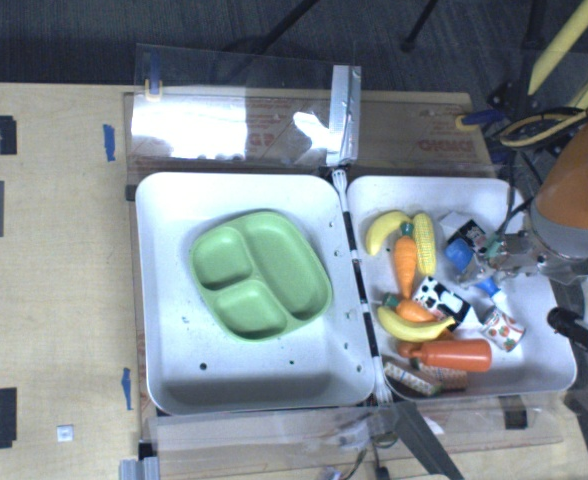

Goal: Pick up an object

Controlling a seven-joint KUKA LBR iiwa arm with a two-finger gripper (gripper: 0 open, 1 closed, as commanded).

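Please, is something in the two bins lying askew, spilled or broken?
Nothing looks spilled or broken. The green divided plate lies turned at an angle in the left bin. In the right bin the toy food is heaped loosely: a carrot beside a corn cob, a banana below them.

**Two bins, side by side on the desk**

The left bin [164, 268] holds a divided tray [261, 273] at its middle. The right bin [544, 353] holds a cluster: a banana [382, 230] at the back, a carrot [404, 263] and corn cob [425, 243] beside it, a second banana [409, 320] nearer, a bottle [449, 354] in front. My end effector [494, 253] hangs over the right bin's right half.
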